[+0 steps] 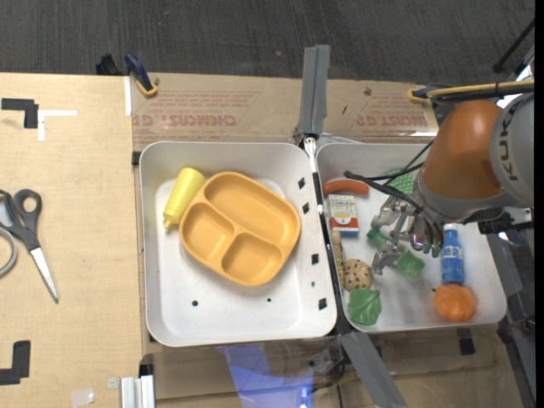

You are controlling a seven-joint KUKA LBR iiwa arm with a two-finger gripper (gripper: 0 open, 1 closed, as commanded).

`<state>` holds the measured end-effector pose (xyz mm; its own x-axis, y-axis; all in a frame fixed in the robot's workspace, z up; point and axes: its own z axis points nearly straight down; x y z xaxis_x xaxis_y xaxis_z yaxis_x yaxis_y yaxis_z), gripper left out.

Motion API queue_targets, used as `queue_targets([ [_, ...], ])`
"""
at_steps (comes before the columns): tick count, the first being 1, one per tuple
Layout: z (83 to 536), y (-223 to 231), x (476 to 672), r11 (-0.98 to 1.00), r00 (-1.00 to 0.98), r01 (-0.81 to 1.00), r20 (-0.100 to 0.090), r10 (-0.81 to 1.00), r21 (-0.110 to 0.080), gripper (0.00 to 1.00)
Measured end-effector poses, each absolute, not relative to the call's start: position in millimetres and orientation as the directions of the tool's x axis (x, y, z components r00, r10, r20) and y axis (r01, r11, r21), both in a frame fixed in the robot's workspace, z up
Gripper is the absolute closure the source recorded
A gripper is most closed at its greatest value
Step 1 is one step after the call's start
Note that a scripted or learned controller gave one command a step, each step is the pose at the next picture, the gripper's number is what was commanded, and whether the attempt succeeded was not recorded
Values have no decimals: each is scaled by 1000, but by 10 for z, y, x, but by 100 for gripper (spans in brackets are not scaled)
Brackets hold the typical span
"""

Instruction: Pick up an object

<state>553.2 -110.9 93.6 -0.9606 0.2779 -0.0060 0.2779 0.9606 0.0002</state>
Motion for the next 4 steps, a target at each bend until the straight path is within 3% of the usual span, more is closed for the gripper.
queue_targets([
  [2, 947, -2043, 6318, 983, -983, 184, -8, 184, -1, 0],
  [3, 1059, -2029, 6340, 984, -984, 179, -14, 179, -2, 100],
  [4, 1059, -2029, 6340, 984, -984, 179, -14, 179, -2, 0],
])
